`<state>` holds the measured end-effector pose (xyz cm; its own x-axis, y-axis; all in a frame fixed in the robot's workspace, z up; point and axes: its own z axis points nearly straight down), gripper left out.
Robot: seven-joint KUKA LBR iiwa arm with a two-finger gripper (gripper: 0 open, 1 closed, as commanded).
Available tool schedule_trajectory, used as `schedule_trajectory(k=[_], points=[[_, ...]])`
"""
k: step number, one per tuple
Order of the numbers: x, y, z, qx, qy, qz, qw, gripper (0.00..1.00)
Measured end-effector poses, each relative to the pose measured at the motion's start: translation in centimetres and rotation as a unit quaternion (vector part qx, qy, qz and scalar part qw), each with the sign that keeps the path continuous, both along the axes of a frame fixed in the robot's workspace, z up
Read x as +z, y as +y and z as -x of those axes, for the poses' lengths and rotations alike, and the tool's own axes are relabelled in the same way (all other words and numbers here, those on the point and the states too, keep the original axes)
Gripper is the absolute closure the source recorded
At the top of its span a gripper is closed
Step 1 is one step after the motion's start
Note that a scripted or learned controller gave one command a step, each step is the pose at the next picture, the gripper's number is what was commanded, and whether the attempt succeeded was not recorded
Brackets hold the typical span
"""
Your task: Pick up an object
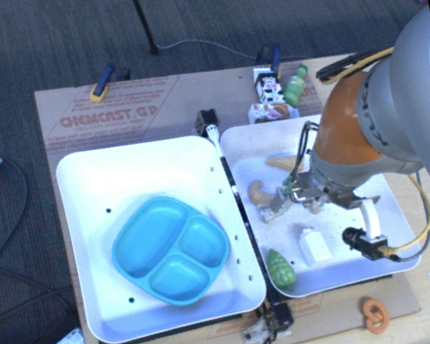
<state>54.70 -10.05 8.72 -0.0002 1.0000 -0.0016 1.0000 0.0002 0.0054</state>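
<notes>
The arm [402, 109] enters from the right of the frame, its grey body and orange band covering the upper right part of the right bin [235, 143] and hiding whatever lies beneath. The gripper [285, 196] is small and partly blurred against the white floor, so it is not possible to tell whether it is open, closed or gripping anything.

Two shallow white bins sit side by side on a brown board. The left bin [78, 191], at centre left of the frame, holds a blue divided tray [171, 249] with three compartments, lying at a slant. The right bin holds several small things. A tan curved piece [257, 192] lies near its left wall, just left of the gripper and close to it; whether they touch cannot be made out. A pale tan strip [281, 162] lies above the gripper, its right end cut off by the arm. A white block [313, 244] lies below the gripper, apart from it. A green knobbly object [281, 269] rests in the bin's lower left corner, against the rim and well below the gripper.

Above the right bin, outside it, stand a green bottle [294, 87] and a small patterned carton [269, 96]. An orange ring [375, 314] lies on the board at lower right.
</notes>
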Motion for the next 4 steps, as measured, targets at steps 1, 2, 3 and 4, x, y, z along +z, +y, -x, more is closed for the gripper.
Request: schedule_trajectory(k=[1,2,3,4], points=[[0.0,-3.1,-10.2,0.001,-0.001,0.0012,1.0000,0.00],[1.1,-3.1,-10.2,0.001,-0.001,0.0031,1.0000,1.00],[9.9,5.8,-12.2,0.001,0.001,-0.0006,1.0000,1.00],[20.6,7.2,-12.2,0.000,0.001,0.0001,1.0000,1.00]])
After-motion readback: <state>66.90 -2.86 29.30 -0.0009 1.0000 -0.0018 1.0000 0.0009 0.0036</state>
